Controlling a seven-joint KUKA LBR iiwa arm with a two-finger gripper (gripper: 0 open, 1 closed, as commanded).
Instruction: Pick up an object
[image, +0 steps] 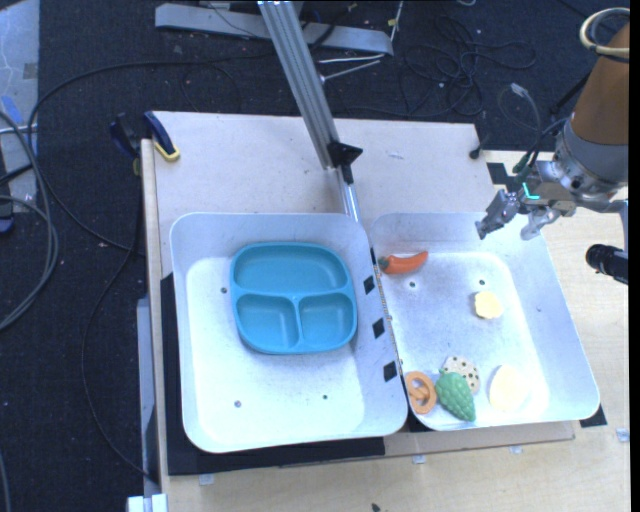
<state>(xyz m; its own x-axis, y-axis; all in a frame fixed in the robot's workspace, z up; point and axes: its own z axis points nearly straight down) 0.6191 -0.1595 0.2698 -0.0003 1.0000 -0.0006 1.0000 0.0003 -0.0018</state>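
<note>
Camera view, fingers (513, 217) spread, empty, above right bin's (560, 330) far edge

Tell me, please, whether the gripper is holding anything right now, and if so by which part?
Nothing is held: the gripper hangs open above the right bin's far edge, with no object between its fingers.

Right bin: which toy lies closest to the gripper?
The small yellow piece, alone mid-bin, lies closest to the gripper at the bin's top right corner. The orange carrot sits by the left wall; the rest cluster at the bottom edge.
</note>
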